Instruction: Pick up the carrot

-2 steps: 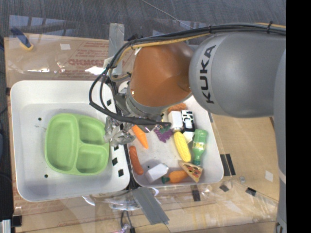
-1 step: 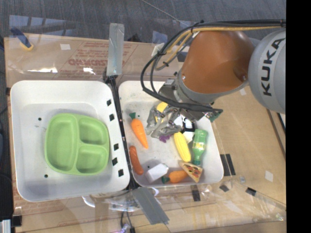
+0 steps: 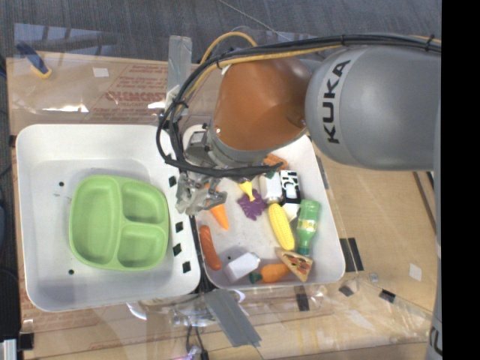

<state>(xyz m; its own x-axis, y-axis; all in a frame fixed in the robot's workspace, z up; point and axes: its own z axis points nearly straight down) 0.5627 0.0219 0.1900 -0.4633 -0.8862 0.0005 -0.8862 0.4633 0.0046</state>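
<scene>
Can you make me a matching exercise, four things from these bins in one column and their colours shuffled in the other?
Things:
1. divided plate
2. corn cob
3. bottle
4. grapes

Colours:
A. purple
B. dark green
C. light green
D. yellow

Pairs: 1-C, 2-D, 3-B, 4-A
</scene>
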